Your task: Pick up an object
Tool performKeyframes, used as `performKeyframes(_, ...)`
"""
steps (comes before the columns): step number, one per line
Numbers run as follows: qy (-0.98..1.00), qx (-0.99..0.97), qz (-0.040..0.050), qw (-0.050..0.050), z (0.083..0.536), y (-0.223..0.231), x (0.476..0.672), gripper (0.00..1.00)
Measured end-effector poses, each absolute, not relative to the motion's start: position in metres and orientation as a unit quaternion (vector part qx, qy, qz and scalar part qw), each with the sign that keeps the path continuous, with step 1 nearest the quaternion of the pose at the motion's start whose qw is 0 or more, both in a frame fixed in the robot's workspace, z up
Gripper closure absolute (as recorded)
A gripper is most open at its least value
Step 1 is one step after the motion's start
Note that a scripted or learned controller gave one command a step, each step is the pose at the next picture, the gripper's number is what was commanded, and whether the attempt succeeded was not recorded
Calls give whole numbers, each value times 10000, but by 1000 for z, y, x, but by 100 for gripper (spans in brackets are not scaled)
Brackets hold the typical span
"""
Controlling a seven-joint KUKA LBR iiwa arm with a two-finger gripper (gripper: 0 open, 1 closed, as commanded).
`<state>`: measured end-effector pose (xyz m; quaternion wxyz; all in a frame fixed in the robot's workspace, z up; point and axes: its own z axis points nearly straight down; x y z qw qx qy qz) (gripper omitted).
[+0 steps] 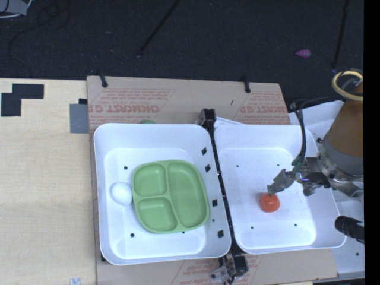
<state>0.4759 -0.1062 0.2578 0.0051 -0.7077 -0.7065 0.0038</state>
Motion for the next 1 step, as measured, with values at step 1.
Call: performKeyframes(1, -7071, -7071, 5, 5, 263, -106, 478, 0)
